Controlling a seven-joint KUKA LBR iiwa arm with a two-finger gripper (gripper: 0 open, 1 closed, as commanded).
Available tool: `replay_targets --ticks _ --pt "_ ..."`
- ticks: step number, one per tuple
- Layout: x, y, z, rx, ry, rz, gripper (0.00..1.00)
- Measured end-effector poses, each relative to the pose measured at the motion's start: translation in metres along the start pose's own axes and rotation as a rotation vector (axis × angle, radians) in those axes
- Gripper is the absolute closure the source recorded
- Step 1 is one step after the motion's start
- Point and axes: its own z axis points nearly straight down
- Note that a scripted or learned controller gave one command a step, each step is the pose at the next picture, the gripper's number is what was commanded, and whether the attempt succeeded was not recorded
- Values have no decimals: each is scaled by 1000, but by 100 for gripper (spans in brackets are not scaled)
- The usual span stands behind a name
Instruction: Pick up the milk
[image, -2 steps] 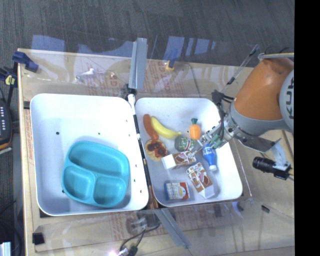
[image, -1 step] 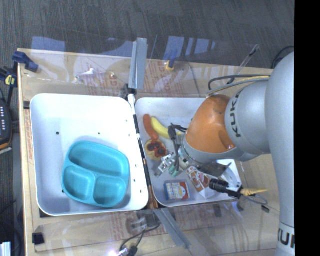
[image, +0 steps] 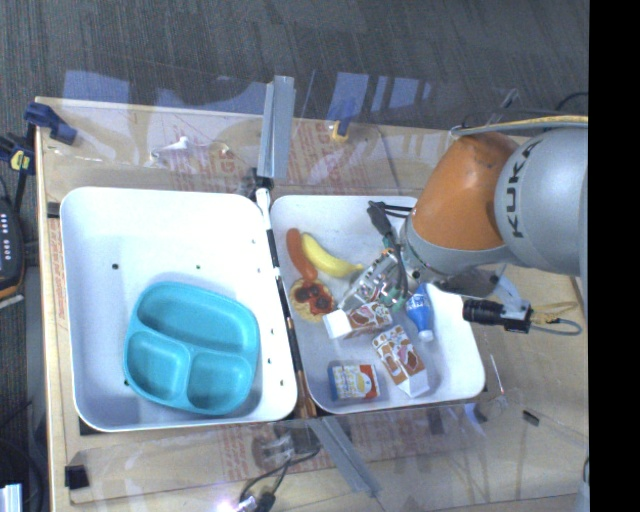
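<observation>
In the right bin (image: 455, 390), left to right: a small carton (image: 353, 381), then the milk (image: 400, 360), a carton lying flat with its long axis running from upper left to lower right. The claw (image: 383, 283) hangs just above and left of it, over another carton (image: 362, 313). If the claw is spread or pressed together, I cannot tell.

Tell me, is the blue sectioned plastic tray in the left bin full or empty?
Empty. The blue sectioned plastic tray shows bare blue bottoms in all three compartments; nothing lies in them.
</observation>
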Motion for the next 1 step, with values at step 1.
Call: replay_targets --ticks 1 --pt "31 53 -75 0 -1 -41 100"
